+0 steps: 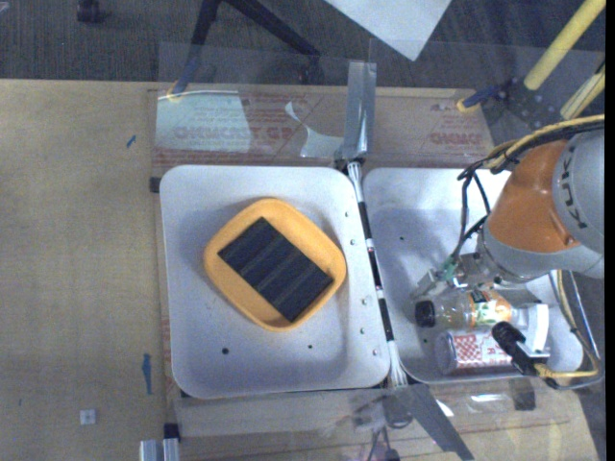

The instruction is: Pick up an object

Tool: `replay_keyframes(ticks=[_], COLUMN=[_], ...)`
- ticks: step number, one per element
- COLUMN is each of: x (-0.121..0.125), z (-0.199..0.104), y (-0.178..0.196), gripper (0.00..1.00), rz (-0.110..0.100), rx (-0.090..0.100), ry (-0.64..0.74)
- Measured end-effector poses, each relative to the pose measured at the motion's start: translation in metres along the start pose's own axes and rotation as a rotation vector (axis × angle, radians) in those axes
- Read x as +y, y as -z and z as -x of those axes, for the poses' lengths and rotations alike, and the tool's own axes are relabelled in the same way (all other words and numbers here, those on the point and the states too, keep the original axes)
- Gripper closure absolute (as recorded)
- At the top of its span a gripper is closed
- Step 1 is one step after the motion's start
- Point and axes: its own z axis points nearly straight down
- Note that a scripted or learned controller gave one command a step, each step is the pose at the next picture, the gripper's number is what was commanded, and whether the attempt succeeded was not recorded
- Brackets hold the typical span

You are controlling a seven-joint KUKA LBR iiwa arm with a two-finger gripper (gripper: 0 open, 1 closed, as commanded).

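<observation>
One yellow tray [274,262] left bin [192,353]; one bottle [461,310], one can [471,351] rt bin [404,209].

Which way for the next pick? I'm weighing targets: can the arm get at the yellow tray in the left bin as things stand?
Probably yes. The yellow tray lies alone and uncovered in the left bin. The gripper is over the right bin beside a small bottle, so it must cross the divider.

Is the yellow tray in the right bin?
No, the yellow tray lies in the left bin.
</observation>
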Motion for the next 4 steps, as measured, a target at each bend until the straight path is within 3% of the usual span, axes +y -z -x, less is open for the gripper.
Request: replay_keyframes(ticks=[1, 2, 3, 4], x=[-0.023, -0.018, -0.023, -0.018], z=[-0.015, -0.013, -0.011, -0.01], y=[0.01, 0.007, 0.011, 0.023], gripper=[0.0, 0.0, 0.0, 1.0], rz=[0.051, 0.04, 0.053, 0.067], rx=[-0.026, -0.019, -0.024, -0.03], ry=[0.179, 0.188, 0.058, 0.057])
